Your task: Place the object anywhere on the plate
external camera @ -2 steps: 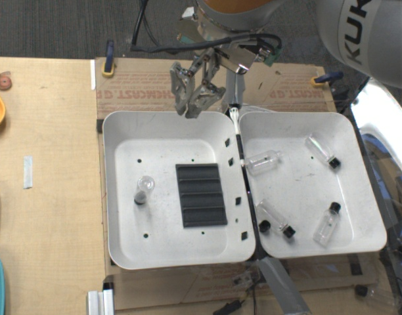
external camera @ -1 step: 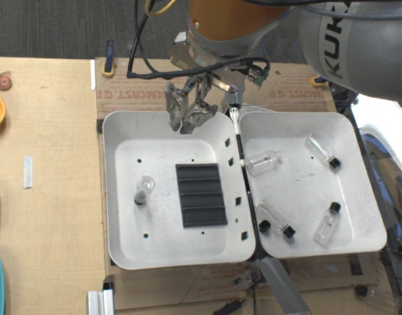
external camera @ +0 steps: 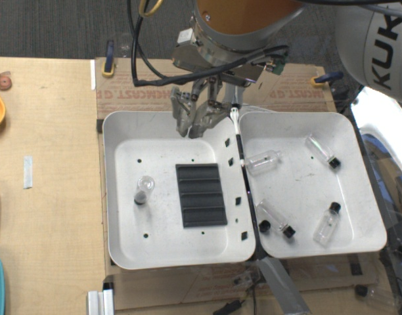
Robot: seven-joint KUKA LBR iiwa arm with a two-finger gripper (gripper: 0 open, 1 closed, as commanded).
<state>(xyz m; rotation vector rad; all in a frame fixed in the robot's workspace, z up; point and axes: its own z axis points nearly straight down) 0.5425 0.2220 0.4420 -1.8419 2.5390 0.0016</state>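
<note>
Wooden bench (external camera: 50,176) bearing two white bins. Dark ribbed plate (external camera: 201,194) mid left bin (external camera: 122,241), nothing on it. Clear vial (external camera: 143,190) standing left of plate, apart. Gripper (external camera: 194,120) above plate's far edge, fingers close together, nothing between. Pick and placement both left, seemingly.

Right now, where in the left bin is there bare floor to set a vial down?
Left bin: bare floor between the upright vial and black plate, and along the front wall. The back is crowded by the tool.
</note>
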